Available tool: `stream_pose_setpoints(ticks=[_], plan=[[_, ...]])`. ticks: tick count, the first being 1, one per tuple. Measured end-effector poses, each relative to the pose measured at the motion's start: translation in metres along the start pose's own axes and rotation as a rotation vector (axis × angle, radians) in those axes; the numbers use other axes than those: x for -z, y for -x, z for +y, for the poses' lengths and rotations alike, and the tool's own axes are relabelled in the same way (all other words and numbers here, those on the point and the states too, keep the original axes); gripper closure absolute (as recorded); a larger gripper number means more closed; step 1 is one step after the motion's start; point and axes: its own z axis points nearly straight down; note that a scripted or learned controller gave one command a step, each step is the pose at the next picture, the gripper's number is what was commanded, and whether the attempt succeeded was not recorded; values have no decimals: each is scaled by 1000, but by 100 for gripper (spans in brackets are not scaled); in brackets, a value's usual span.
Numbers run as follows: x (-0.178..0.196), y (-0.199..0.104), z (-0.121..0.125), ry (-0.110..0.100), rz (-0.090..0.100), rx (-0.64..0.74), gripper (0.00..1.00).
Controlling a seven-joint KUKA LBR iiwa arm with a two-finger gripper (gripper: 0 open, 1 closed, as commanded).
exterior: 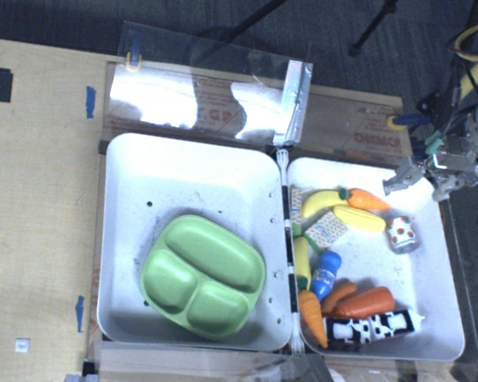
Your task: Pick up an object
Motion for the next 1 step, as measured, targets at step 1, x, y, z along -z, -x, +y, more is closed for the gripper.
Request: stream_pose_setpoints(ticks=[1], plan=[[-95,34,-42,1,0,111,0]])
